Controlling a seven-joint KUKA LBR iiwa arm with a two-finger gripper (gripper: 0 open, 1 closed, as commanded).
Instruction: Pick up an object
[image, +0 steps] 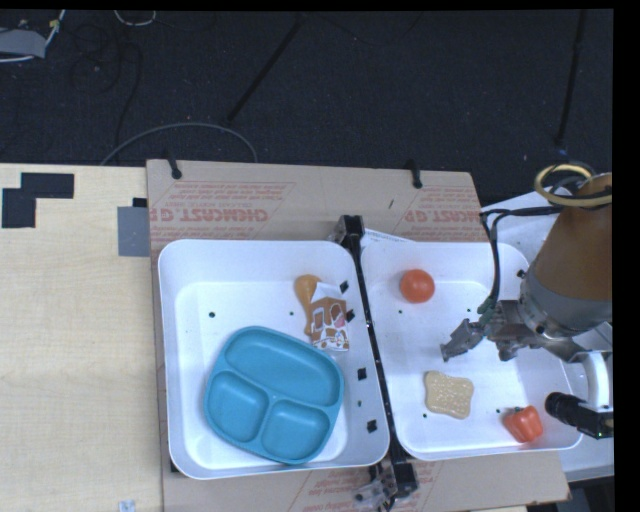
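On the bench (70, 340), pale wood with a cardboard sheet (300, 200) laid over its right part, sit two shallow white bins side by side. Left bin (185, 280): one blue divided plate (272, 393) with three compartments, lying flat in the lower half; one small printed packet (328, 325) just beyond the plate's upper right rim, near the divider between the bins; one small tan-orange piece (306, 288) touching the packet's upper left. Right bin (455, 455): one orange-red ball-like item (417, 286) toward the far wall; one toast-shaped slice (448, 395), pale tan, flat on the floor near the middle; one small red-orange item (524, 424) by the near right corner. Count in all: three things per bin, six loose things. One arm (575, 265) enters from the right, grey body with an orange band above the wrist, leaning low over the right bin's right half, wrist turned so the pincer (462, 345) points leftward. Pincer is dark, hanging above the bin floor; nothing seen between its tips, but whether they are spread or closed cannot be told. Toast slice lies just below and slightly left of the pincer, apart from it. Ball lies up and left of the pincer, apart. Red-orange item sits under the wrist's near side, well back from the tips.
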